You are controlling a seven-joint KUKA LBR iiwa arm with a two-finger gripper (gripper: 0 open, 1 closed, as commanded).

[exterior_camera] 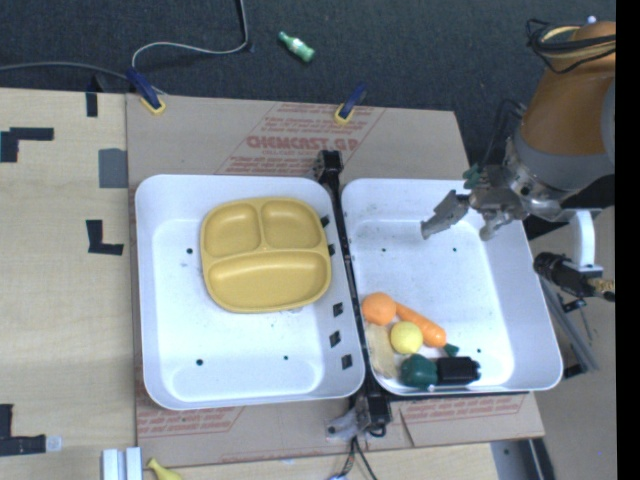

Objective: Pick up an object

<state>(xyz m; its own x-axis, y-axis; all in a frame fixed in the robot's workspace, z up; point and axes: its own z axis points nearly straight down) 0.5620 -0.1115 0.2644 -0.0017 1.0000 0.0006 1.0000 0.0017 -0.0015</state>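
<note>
- Dark carpet floor [420,28] runs along the top of the view, with a small green object [296,46] lying on it and a grey cable [150,53] curling across.
- Counter [60,298]: light wood, with black tape marks [98,236] on its left part; a brown cardboard sheet [290,143] with red print lies over it, held at its far edge by two blue-and-yellow clamps [148,95].
- Left bin [170,368]: shallow, white, rounded corners, resting on the cardboard, joined to its neighbour by a black strip down the middle.
- Right bin [525,313]: same make, just beside the left one.
- Arm [570,118]: grey with an orange band, entering from the right, its wrist above the right bin's far right corner.
- Yellow divided plate [266,253]: three compartments, lying flat in the far half of the left bin.
- Tool [462,226]: over the far part of the right bin, its two fingers [438,220] spread apart with nothing between them, well apart from the objects.
- Objects for picking, clustered in the near left corner of the right bin, touching one another:
- Carrot [425,324], orange, lying aslant.
- Orange round fruit [379,309], at the far end of the cluster.
- Black block [457,370], nearest the bin's front wall.
- Yellow ball [405,338], between fruit and block.
- Dark green item [418,371], just beside the black block.
</note>
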